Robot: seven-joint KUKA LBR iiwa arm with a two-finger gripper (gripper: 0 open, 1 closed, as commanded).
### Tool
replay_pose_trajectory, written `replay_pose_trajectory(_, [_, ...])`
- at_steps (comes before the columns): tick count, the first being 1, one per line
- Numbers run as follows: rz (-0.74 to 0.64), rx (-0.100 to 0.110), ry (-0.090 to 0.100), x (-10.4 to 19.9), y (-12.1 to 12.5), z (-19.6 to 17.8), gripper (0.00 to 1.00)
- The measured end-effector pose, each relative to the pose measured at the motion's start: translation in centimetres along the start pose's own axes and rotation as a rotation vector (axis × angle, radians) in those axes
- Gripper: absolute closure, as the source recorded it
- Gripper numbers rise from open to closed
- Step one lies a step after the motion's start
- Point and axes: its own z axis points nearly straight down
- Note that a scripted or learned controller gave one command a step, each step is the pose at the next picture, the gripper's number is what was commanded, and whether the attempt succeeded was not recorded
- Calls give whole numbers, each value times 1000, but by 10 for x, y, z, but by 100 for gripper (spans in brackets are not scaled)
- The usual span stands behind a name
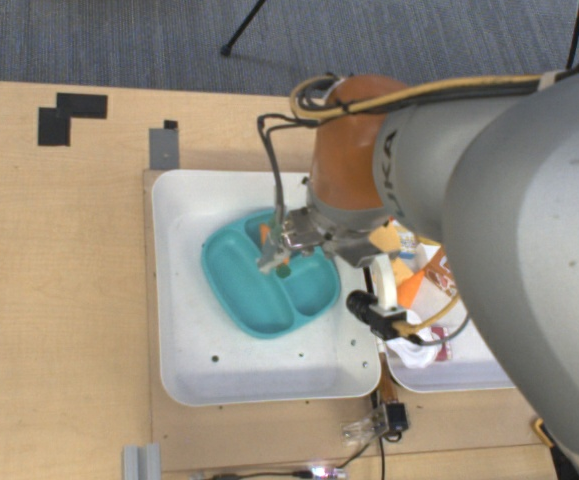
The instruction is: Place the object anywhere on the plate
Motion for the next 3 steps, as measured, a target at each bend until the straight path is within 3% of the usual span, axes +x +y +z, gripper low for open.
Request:
replay_pose_trajectory(1, [-4,-3,1,1,1,-11,100])
replay_pose_trajectory(2, [-163,-1,1,88,-2,-36,100])
replay_pose_trajectory(3, [-162,-1,0,88,-2,-36,0])
